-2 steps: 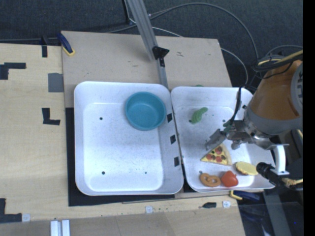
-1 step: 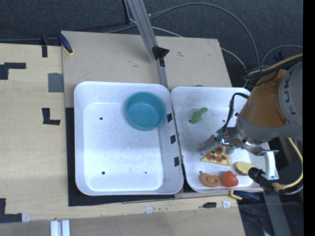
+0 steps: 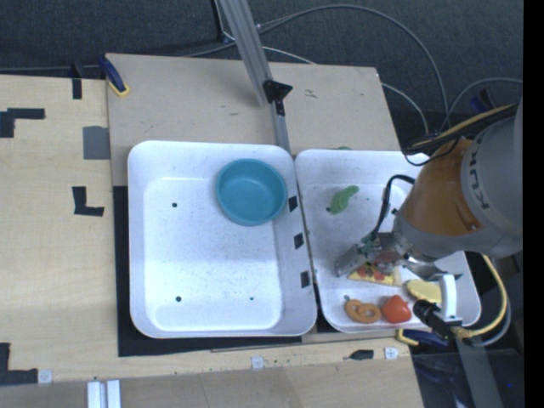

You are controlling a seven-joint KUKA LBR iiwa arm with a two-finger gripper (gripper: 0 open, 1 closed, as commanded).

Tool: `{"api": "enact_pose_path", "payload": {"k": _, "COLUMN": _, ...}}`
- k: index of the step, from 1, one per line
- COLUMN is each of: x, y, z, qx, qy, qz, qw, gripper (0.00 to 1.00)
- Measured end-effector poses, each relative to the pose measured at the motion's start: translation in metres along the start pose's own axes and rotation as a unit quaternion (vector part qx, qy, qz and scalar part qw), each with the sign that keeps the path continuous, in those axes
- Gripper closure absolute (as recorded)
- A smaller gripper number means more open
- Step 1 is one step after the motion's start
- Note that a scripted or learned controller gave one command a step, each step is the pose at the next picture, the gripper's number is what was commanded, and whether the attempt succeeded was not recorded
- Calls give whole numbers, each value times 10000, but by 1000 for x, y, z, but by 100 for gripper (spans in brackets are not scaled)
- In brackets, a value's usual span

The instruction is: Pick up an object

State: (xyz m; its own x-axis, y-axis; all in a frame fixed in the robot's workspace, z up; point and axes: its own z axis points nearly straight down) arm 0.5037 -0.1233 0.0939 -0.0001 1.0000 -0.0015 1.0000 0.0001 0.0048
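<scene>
My gripper [image 3: 361, 257] reaches into the right bin [image 3: 327, 228] from the right, low over the bin floor, its metal fingers pointing left. Just beneath and right of it lies a pizza-slice toy [image 3: 378, 274]. A green leafy toy [image 3: 342, 199] sits further back in the same bin. An orange round toy [image 3: 363, 311], a red tomato-like toy [image 3: 396, 309] and a yellow piece [image 3: 422, 291] lie along the bin's front. A blue bowl [image 3: 251, 191] rests at the back of the left bin [image 3: 170, 262].
The arm's orange band and grey body [image 3: 450, 198] cover the right bin's right side. A slanted metal pole [image 3: 255, 53] runs down to the gap between bins. Cables loop behind and right of the bench.
</scene>
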Motion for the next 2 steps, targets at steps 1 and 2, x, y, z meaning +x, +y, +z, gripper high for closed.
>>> {"api": "enact_pose_path", "payload": {"k": 1, "x": -1, "y": 1, "z": -10, "qx": -18, "qy": -6, "qz": 3, "qw": 10000, "gripper": 100}}
{"api": "enact_pose_path", "payload": {"k": 2, "x": 2, "y": 3, "z": -52, "qx": 15, "qy": 6, "qz": -3, "qw": 10000, "gripper": 100}}
